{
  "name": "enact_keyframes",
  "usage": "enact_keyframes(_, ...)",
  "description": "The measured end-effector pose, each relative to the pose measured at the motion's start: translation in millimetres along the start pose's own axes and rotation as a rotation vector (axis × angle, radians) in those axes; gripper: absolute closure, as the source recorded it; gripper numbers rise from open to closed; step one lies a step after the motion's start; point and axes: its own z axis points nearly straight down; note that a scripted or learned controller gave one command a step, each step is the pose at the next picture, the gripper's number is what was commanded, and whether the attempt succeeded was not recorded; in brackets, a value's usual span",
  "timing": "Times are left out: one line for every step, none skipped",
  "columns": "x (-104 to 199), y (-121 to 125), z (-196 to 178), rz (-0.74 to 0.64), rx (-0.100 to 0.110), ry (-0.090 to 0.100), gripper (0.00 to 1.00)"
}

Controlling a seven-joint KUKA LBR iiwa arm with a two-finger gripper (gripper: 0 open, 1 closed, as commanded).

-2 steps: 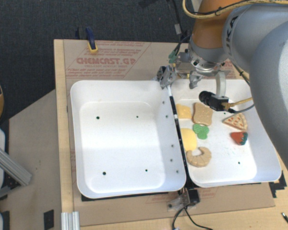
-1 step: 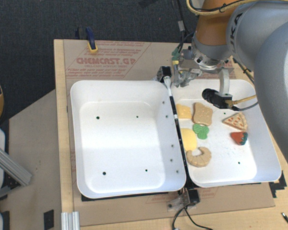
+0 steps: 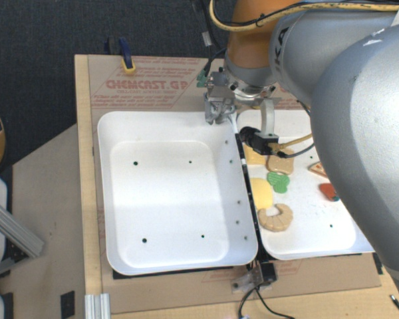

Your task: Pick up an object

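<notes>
My gripper (image 3: 215,115) hangs over the far right corner of the left bin (image 3: 120,178), close to the wall it shares with the right bin (image 3: 319,241). Nothing shows in its grasp. In the right bin lie a yellow rounded piece (image 3: 261,193), a green piece (image 3: 277,181), a tan curved pastry-like piece (image 3: 276,218), a flat yellow slice (image 3: 254,156), a tan piece (image 3: 281,165), a small tan wedge (image 3: 317,169) and a red-orange piece (image 3: 328,192). The arm hides the right part of that bin.
The big grey arm (image 3: 346,78) crosses the upper right of the view. A brown board (image 3: 146,78) underlies both bins, with a blue and yellow clamp (image 3: 126,55) at its far edge. Metal framing (image 3: 13,224) stands at the left.
</notes>
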Motion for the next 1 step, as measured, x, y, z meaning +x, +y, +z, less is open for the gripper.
enact_keyframes(85.0, 0.5, -10.3, -0.002, -0.003, 0.001, 1.00)
